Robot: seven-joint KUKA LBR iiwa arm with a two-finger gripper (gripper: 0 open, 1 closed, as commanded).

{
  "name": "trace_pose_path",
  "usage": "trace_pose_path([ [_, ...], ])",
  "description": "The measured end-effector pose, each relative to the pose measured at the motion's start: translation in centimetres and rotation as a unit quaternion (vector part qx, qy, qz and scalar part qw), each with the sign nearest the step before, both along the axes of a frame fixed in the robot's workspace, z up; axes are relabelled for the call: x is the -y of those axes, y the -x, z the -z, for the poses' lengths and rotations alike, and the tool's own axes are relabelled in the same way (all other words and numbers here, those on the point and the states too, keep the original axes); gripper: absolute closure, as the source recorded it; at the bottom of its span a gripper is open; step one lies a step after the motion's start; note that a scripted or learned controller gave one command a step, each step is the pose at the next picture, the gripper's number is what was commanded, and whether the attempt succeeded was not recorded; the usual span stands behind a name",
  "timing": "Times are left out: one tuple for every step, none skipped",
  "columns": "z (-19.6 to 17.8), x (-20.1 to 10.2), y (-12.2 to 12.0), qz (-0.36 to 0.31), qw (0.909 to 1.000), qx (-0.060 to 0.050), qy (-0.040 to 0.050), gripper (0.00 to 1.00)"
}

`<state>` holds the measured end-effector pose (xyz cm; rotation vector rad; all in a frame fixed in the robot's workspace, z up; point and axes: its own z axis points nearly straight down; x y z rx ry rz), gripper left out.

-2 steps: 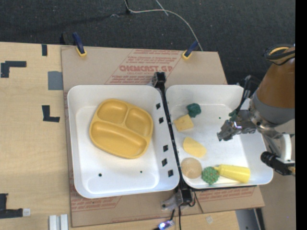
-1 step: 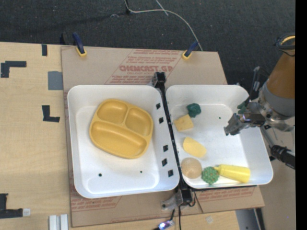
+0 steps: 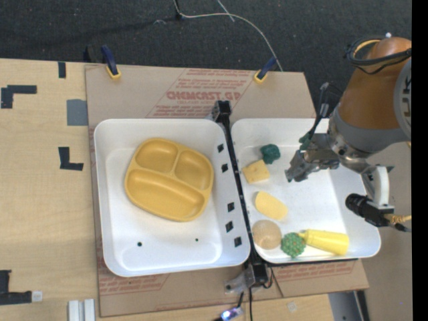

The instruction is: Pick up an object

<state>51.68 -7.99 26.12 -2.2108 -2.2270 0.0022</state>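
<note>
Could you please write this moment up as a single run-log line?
gripper over right bin, nothing seen held | nearest: green piece, yellow block | left bin: yellow tray

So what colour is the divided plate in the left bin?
Yellow: the divided plastic plate shows best in the camera view.

Probably a robotics lab, clamped cardboard sheet (image 3: 200, 92), taped bench (image 3: 40, 179), trailing cable (image 3: 247, 25)

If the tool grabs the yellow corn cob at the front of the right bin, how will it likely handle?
The corn cob looks like smooth moulded plastic, so probably stiff, light and somewhat slippery. Its long rounded shape may roll if nudged sideways. It lies beside the broccoli, which could get bumped.
</note>
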Motion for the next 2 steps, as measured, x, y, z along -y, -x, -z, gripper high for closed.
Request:
trace_pose_path([
  [0.7,-4.7,-1.2,0.001,1.0000,-0.001,0.0005,1.00],
  [2.7,-9.1,-3.4,0.001,1.0000,-0.001,0.0009,1.00],
])
